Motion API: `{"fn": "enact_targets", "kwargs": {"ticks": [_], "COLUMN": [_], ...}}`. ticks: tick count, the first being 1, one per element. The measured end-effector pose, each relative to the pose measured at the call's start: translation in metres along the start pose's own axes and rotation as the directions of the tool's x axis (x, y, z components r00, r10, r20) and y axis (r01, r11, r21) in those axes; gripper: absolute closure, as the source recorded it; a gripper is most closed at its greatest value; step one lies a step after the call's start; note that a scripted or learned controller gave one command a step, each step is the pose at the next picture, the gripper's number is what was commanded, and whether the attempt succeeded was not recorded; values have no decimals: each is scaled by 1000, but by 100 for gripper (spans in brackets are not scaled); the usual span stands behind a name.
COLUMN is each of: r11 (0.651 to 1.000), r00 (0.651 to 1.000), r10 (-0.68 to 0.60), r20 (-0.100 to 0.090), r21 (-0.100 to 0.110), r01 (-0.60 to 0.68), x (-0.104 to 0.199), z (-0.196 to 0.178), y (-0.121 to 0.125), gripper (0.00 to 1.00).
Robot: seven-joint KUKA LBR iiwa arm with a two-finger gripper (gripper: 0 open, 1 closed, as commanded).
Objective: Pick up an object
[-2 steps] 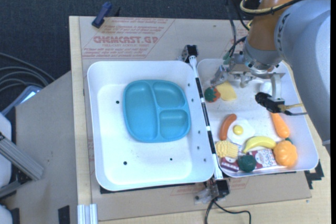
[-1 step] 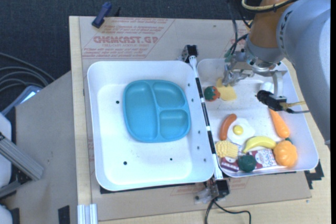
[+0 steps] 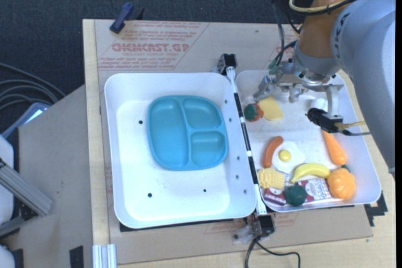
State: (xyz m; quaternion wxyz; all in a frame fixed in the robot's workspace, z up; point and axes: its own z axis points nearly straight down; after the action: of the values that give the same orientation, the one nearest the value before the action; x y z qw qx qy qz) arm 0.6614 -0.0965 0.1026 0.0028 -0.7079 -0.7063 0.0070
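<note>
Gripper (image 3: 274,90) positioned over right bin (image 3: 370,180), far end. Cheese (image 3: 272,109) located directly below fingertips, touching. Opening obscured; grasp state cannot be told.

- The arm (image 3: 370,34) has a smooth, rounded light-grey shell, bulky and cylindrical.
- An orange band (image 3: 326,16), glossy and dome-shaped, sits above the wrist.
- Under the band comes a darker grey wrist ring (image 3: 312,66).
- A yellowish cable (image 3: 301,0) loops beside the orange band; thin dark wires run along the wrist.
- The gripper (image 3: 276,86) is built of pale metal parts with small dark fittings.
- A black block (image 3: 321,117) with a thin lead juts from the wrist assembly.
</note>
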Motion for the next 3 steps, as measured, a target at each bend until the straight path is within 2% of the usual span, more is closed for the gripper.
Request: {"fn": "enact_targets", "kwargs": {"ticks": [1,3], "r11": [1000,1000], "r00": [1000,1000], "r10": [-3,-3], "r20": [-6,-5], "r21": [-11,-12], "r01": [3,3], "x": [4,5], "z": [18,18], "y": [5,5], "gripper": [0,0]}}
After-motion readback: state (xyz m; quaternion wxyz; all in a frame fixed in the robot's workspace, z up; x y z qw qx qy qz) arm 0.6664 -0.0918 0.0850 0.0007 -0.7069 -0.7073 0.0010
